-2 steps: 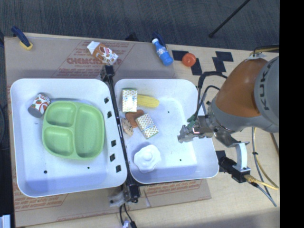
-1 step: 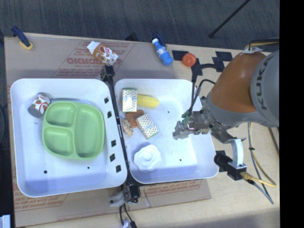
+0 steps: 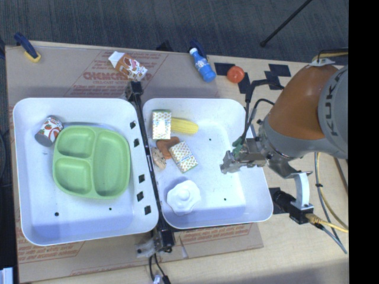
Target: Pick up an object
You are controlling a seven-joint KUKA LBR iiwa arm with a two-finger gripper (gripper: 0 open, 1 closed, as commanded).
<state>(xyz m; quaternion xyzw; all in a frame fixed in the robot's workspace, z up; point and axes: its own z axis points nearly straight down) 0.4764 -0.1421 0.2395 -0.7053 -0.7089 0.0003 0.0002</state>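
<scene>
Camera view: gripper point(image 3: 232, 163) beside patterned packet point(image 3: 183, 157) (corn point(image 3: 184, 126) behind).

Grey arm reaching from right, orange-banded wrist, gripper point(image 3: 230, 163) lowered

Robotics lab, KUKA arm point(image 3: 308, 111), taped cardboard bench (cables trailing), white bins point(image 3: 237, 215)

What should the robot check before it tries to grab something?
1. Things to grab in the right bin: ok. Corn, two shiny packets and a white bottle lie there.
2. Hand over the right bin: ok.
3. Hand above a thing: not ok, it hangs over bare floor, right of the packets.
4. Hand carrying nothing: ok.
5. Fingers open: cannot tell.
</scene>
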